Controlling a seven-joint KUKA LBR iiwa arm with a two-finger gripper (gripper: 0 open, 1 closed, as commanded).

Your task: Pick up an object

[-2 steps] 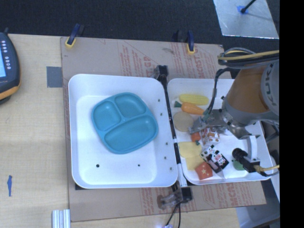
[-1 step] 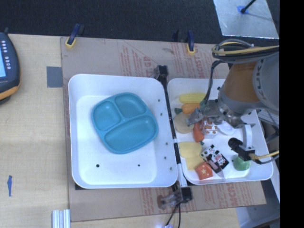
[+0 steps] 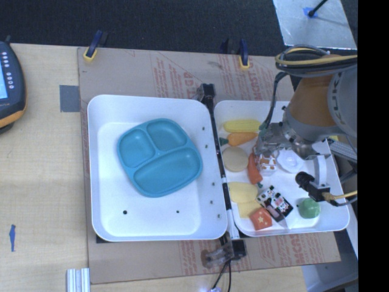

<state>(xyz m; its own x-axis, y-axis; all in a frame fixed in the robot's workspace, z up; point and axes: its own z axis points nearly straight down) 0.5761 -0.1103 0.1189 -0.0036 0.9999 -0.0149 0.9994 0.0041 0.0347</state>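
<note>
The objects to pick lay together in the right bin (image 3: 340, 224). Along its left side, from the far end toward the near end, there were a yellow banana-like piece (image 3: 241, 126), an orange carrot-like piece (image 3: 241, 139), a round beige disc (image 3: 234, 159), a yellow wedge (image 3: 244, 196) and a small red piece (image 3: 261, 219) at the near edge. A red-orange long piece (image 3: 253, 169) lay just right of the disc. A black and white patterned block (image 3: 274, 202) rested between the yellow wedge and a green ball (image 3: 309, 208), which sat near the bin's right near corner.

The gripper (image 3: 266, 152) hung low over the middle of this bin, just above the red-orange piece and beside the disc. I could not tell whether the fingers were wide or narrow, because the wrist and its cables hid them, and I could not see any object between them. The grey arm with its orange band (image 3: 311, 100) came in from the right over the bin.

The left bin (image 3: 97, 181) touched the right one along the middle seam. It carried a blue divided plate (image 3: 160, 157), lying flat near its centre, well apart from the gripper.

Both bins stood on a brown cardboard sheet (image 3: 152, 72), fixed to the wooden tabletop (image 3: 36, 181) with clamps (image 3: 92, 48) at its far edge. A handheld controller (image 3: 9, 81) lay at the tabletop's far left.
</note>
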